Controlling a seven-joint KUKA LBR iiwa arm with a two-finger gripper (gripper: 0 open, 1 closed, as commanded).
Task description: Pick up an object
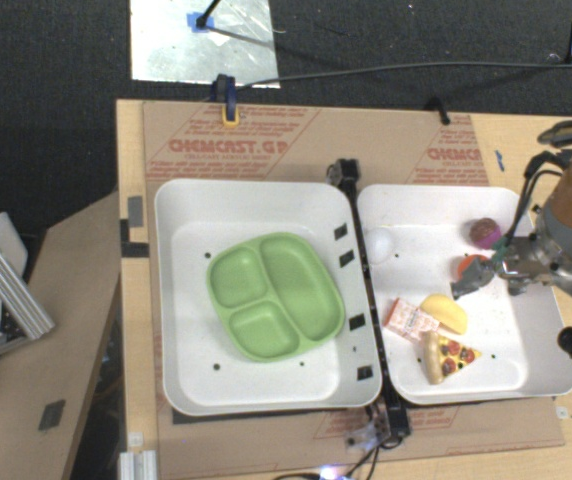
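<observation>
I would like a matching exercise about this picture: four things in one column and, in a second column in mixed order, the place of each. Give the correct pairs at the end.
Things:
1. green divided plate
2. pizza slice toy
3. purple round object
4. gripper

Places:
A. right bin, far side, near the arm
B. in the left bin
C. over the right bin, by a small red-orange object
D. right bin, near edge

Pairs: 1-B, 2-D, 3-A, 4-C
</observation>
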